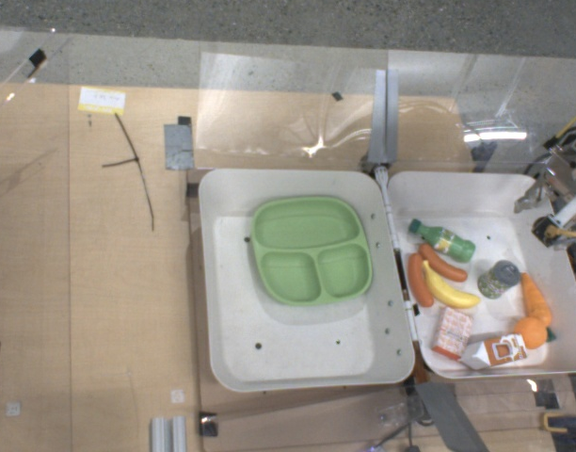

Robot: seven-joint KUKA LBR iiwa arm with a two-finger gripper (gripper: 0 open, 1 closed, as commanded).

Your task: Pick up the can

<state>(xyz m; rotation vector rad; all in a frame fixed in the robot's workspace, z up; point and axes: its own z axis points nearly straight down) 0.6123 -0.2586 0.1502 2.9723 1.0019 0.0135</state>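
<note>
The can [498, 279] is small, grey and dark-topped, and stands in the right bin [486, 196] between a banana [450, 292] and a carrot [535, 298]. My gripper [554, 207] is at the right edge of the view, over the bin's far right part. It is up and to the right of the can, well apart from it and touching none of the objects.
The right bin also holds a green bottle [441, 240], two sausages [427, 273], a pink box [453, 332], a white-and-orange carton [495, 349] and an orange [531, 332]. A green divided plate [312, 250] lies in the left bin [288, 356].
</note>
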